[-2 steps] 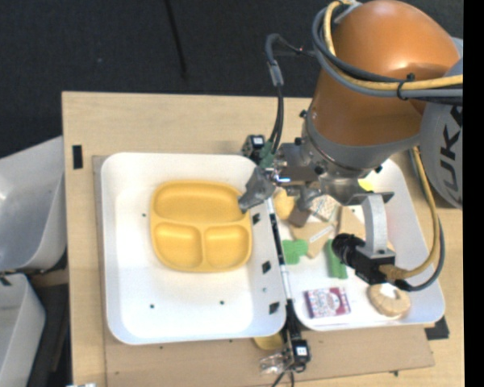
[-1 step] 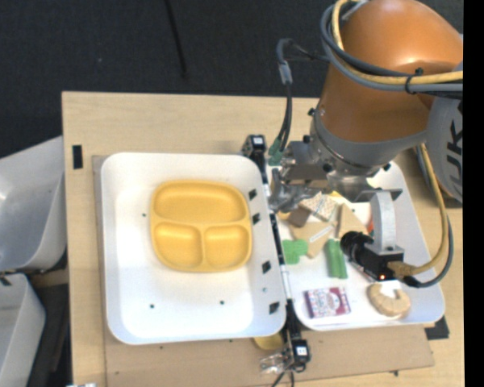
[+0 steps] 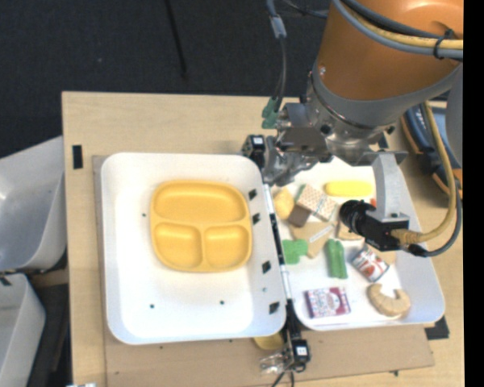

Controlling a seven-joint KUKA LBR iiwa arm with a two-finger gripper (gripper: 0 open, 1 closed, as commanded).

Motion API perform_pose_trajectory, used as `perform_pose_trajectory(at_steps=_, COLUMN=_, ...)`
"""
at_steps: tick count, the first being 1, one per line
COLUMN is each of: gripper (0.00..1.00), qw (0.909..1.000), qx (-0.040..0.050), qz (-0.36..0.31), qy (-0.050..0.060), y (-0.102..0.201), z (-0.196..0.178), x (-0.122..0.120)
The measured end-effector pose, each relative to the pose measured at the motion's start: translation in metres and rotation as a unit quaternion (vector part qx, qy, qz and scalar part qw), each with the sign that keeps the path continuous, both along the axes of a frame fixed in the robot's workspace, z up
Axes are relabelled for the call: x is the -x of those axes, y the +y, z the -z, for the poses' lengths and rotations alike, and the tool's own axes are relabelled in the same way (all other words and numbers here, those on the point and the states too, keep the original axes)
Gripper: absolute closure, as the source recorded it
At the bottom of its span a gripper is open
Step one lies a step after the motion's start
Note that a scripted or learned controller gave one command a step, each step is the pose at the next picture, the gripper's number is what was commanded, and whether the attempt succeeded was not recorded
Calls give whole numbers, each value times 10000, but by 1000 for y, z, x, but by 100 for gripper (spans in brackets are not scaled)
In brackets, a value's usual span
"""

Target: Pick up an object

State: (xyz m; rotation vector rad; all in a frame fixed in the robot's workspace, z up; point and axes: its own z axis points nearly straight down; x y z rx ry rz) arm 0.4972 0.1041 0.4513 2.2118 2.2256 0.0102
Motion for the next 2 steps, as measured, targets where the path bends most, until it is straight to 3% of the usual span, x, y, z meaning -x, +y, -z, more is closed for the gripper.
perform_pose_trajectory(at_steps=1, gripper=100, qw=10000, qx=10, qz=-38, qy=61, y=110, z=55, x=9)
perform_pose_trajectory(at_steps=2, gripper=100, qw=10000, qx=-11, qz=3, qy=-27, y=118, z=-38, x=-43)
